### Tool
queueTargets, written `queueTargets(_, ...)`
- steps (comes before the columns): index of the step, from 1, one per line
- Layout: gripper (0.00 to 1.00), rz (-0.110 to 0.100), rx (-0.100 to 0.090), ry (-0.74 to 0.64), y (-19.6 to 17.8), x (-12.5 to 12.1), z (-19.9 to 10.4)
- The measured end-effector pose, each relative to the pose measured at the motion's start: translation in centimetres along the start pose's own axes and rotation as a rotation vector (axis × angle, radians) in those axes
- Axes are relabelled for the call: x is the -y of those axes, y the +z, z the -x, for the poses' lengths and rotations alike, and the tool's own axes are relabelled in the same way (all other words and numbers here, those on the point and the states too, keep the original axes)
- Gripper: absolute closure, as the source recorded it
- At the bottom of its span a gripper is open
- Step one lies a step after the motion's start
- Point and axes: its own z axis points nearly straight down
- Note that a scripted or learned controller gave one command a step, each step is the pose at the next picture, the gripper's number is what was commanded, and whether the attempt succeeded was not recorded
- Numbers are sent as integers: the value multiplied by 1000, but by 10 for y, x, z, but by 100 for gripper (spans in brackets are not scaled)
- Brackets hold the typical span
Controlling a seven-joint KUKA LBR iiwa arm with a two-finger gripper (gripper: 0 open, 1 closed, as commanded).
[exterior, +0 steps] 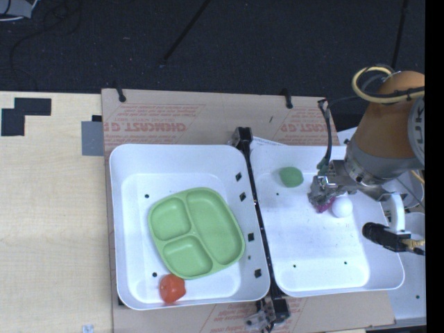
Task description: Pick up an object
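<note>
The pincer (pixel 325 198) is lowered into the right-hand shallow white plastic bin (pixel 374 283), close to that bin's right wall, and sits directly against a small white ball (pixel 341 207) with a pink or purple piece (pixel 320 206) just beside it. Whether the pincer is spread or pressed together cannot be determined, and no object is visibly between its tips. This placement suggests a grasp attempt on the white ball, the likely task object. A rounded green lump (pixel 291 177) lies apart, toward the far edge of the same bin, with open floor around it. The near half of this bin is bare, giving withdrawal room. The left-hand white bin (pixel 121 186) carries a green three-compartment plastic plate (pixel 197 232) centrally, and a small orange-red object (pixel 172 288) rests near its front left corner.
</note>
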Motion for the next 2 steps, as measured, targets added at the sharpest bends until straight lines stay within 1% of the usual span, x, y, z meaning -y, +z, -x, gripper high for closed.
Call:
queueTargets(1, 100, -3, 0, 0, -28, -1, 1)
queueTargets(2, 100, -8, -3, -4, -17, 5, -54)
